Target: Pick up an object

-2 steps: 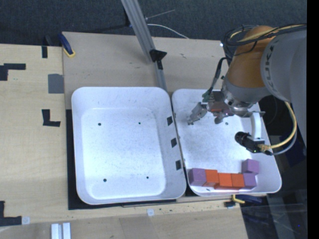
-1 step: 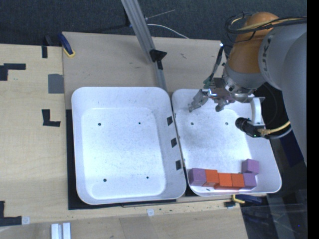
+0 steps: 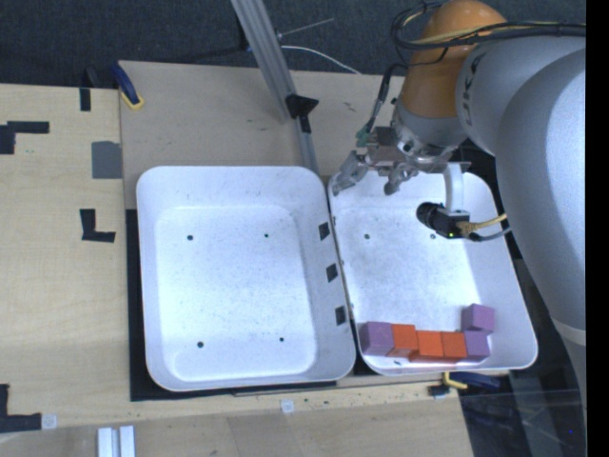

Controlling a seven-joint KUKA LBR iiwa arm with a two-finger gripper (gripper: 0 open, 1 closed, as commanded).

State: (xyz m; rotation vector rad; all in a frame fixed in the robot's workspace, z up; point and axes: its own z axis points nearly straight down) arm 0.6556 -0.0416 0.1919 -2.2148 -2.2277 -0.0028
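Observation:
Several small blocks lie in a row along the near wall of the right bin (image 3: 495, 255): a purple block (image 3: 378, 335) at the left, orange blocks (image 3: 430, 345) in the middle, and two purple blocks (image 3: 479, 318) stacked at the right end. My gripper (image 3: 366, 181) hangs over the far left corner of the right bin, well away from the blocks. Its two fingers (image 3: 343, 178) are spread apart, so it is open with nothing between them.
The left bin (image 3: 152, 255) stands beside the right one, their rims touching. A slanted metal pole (image 3: 269, 53) rises behind the bins, close to the gripper. A black fitting with a yellow cable (image 3: 445, 220) hangs from the wrist over the right bin.

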